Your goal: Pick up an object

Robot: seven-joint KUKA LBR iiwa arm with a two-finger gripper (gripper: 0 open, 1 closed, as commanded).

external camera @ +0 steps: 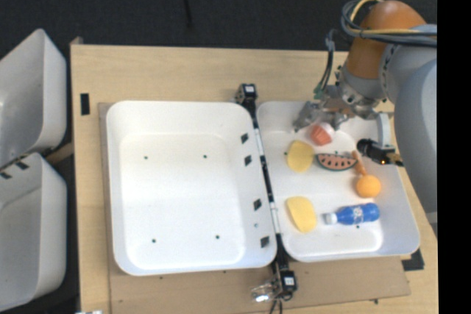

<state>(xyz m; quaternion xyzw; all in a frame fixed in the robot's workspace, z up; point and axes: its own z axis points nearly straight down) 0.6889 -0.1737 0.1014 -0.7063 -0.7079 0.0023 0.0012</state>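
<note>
Crowding hand [318,123]: toys, bottle [353,215].

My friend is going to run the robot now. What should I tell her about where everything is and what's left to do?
Gripper: low in the right white bin, at its far end, right above the small red-and-white object; grip not clear.
Also in that bin: two yellow lumps, a watermelon-slice toy, an orange ball, a blue bottle.
Done: nothing visibly lifted.
Left: grab one object and raise it.
</note>
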